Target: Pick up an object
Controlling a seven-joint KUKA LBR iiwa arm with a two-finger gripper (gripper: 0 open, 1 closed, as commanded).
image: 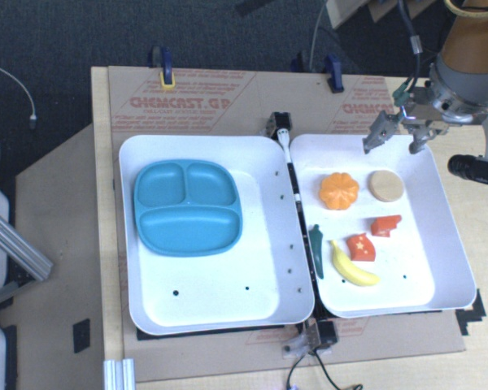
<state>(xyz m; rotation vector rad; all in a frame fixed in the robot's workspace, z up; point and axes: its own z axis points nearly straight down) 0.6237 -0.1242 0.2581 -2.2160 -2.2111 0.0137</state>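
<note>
Closest to the camera in the right bin (439,218) is a yellow banana (354,270), lying near the front edge. Just above it and touching it sits a red chunk (361,248), and a second red piece (386,225) is a bit further back and to the right, apart from the first. A dark green pepper (315,250) lies along the bin's left wall, right next to the banana's upper tip. Further back there's an orange pumpkin-looking thing (339,191) and a round tan cookie or bun (385,186) beside it, not touching.

The left bin (146,291) has a blue divided plate (188,207) sitting toward its back left.

The end effector (397,139) hangs over the back edge of the right bin, up behind the tan round thing. Its two fingers are spread apart, with nothing between them. Everything pickable is lying in the bin, well clear of the fingers. Both bins rest on a cardboard sheet (228,100) clamped to the tabletop (480,218).
</note>
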